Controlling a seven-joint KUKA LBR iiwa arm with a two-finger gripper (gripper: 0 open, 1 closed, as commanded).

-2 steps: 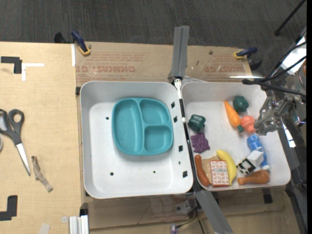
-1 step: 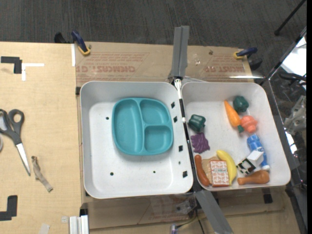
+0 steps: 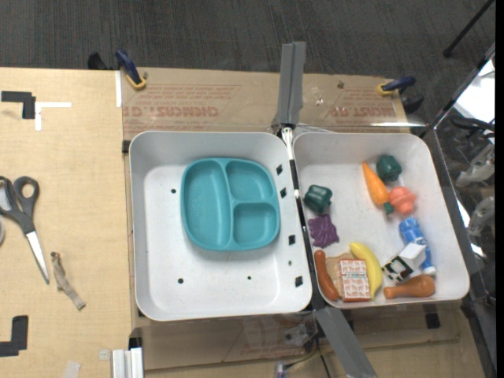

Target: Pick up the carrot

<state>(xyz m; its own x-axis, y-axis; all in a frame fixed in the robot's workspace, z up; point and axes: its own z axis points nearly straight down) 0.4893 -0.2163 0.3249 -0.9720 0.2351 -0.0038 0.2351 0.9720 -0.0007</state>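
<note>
Since arm reaches in from right, carrot point(image 3: 375, 184) lies in bin on that entry side, right bin point(image 3: 340, 162), in its far half. Carrot slanted, lying flat, no tool touching it. Gripper state: cannot tell. Dark green piece point(image 3: 388, 166) sits at carrot's upper end; orange-pink piece point(image 3: 402, 200) just beside its lower end. Same bin: banana point(image 3: 367, 264), sausage point(image 3: 324, 276), purple piece point(image 3: 322, 231), blue piece point(image 3: 411, 231). Left bin point(image 3: 157, 278), farther from arm's side, holds teal divided plate point(image 3: 231, 204).
</note>
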